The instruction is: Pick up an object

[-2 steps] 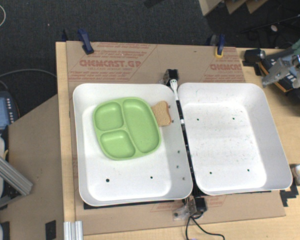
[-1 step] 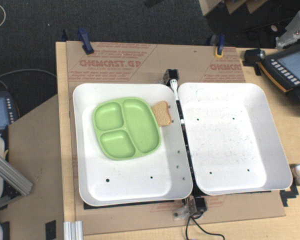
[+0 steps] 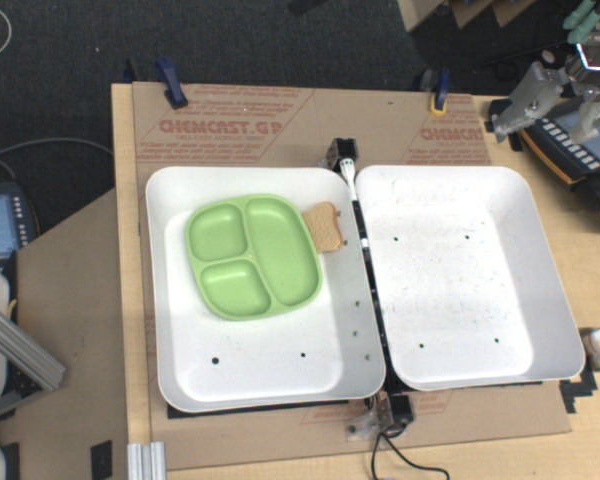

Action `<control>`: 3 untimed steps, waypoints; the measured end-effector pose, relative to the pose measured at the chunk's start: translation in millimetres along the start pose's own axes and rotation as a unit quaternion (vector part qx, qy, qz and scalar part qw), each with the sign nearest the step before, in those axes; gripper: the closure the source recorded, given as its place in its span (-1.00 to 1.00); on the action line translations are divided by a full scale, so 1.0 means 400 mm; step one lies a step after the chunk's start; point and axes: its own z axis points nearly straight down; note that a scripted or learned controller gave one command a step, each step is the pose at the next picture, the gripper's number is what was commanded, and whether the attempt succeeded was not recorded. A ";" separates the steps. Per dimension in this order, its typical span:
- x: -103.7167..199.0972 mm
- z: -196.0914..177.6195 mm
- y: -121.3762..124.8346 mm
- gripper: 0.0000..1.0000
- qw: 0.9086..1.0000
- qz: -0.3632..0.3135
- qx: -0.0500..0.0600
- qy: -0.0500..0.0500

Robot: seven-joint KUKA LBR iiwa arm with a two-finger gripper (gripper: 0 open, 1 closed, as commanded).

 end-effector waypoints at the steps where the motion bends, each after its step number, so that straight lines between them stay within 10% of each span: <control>1: 0.332 0.002 -0.076 -1.00 1.000 -0.004 0.001 0.000; 2: 0.313 -0.025 -0.070 1.00 1.000 0.004 -0.001 -0.001; 3: 0.355 0.377 -0.075 1.00 1.000 0.004 0.008 -0.003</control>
